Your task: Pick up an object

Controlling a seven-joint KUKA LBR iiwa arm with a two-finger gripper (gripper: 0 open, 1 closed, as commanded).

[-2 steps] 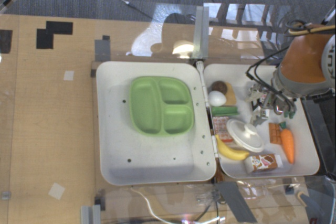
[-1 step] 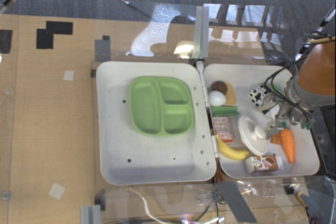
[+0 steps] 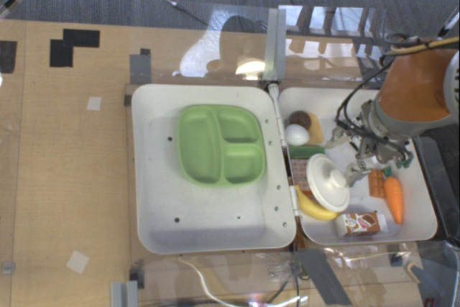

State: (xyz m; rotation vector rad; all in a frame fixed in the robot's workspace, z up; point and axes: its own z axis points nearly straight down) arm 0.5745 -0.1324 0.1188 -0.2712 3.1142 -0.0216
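My gripper (image 3: 361, 167) hangs low over the middle of the right bin (image 3: 428, 226), under the arm's orange band (image 3: 413, 86). Just left of it lies a white round lid-like piece (image 3: 327, 182), close to the gripper or touching it. An orange carrot (image 3: 393, 199) lies to the gripper's right, beside an orange packet (image 3: 376, 183). A yellow banana (image 3: 314, 206) and a small brown-and-white carton (image 3: 358, 223) lie along the bin's near side. Toward the back left sit a brown ball (image 3: 300, 119), a white egg (image 3: 296, 134) and a green item (image 3: 307, 152).
The left bin (image 3: 154, 212) holds a green divided plate (image 3: 220, 144). A raised divider (image 3: 282, 154) separates the two bins. Cables loop around the wrist (image 3: 350, 111). The wooden bench (image 3: 65, 169) stretches to the left.
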